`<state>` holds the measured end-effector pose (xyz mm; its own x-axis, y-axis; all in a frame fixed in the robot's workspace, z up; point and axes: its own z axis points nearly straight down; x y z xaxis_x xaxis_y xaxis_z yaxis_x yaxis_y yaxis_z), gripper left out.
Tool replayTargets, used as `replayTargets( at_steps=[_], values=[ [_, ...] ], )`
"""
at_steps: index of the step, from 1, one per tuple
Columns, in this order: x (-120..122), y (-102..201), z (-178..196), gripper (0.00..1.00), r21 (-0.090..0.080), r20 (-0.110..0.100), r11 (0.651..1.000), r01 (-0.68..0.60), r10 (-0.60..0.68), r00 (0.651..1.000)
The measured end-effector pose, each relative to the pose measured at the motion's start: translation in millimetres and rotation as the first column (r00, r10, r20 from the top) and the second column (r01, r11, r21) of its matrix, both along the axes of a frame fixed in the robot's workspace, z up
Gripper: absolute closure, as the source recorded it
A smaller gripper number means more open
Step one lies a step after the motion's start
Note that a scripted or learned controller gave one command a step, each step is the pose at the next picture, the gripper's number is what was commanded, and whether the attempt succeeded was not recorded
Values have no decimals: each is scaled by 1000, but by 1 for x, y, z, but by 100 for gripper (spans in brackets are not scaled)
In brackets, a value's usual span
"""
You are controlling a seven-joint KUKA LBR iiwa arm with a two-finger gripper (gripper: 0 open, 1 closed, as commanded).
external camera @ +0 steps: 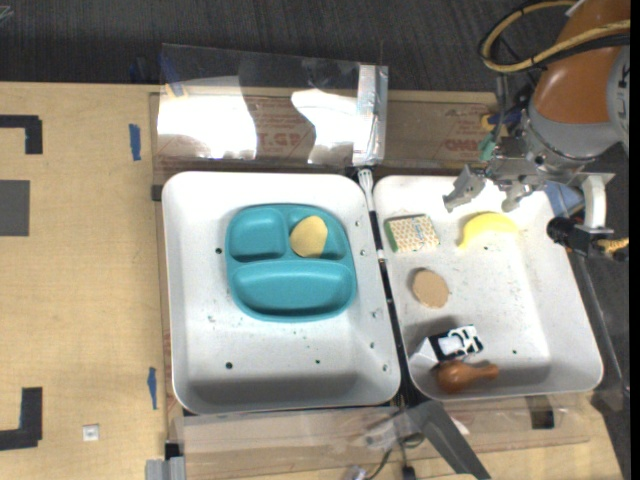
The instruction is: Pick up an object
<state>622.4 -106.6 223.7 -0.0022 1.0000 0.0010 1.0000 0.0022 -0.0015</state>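
In the right bin lie a yellow lemon-like object, a speckled green and tan square, a round tan cookie, a black and white small item and a brown drumstick-shaped piece. My gripper hangs over the far edge of the right bin, just above the yellow object, its two grey fingers spread apart with nothing between them. It stands open. The left bin holds a teal divided plate with a yellow-tan round food piece in its upper right compartment.
A clear plastic sheet lies on the cardboard behind the left bin. The arm's orange band and yellow cables fill the upper right. A dark fitting sticks over the right bin's far right rim.
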Motion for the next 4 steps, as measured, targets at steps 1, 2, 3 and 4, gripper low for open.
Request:
replayTargets(
  at_steps=[1,2,3,4],
  values=[
    [-11,-63,-135,0,-3,8,1000,-16,16,1000],
    [37,-14,-122,0,3,-29,990,-142,142,989],
    [16,-30,-137,0,-2,3,980,-198,198,980],
    [30,-21,-136,0,8,-53,920,-392,392,918]
  ],
)
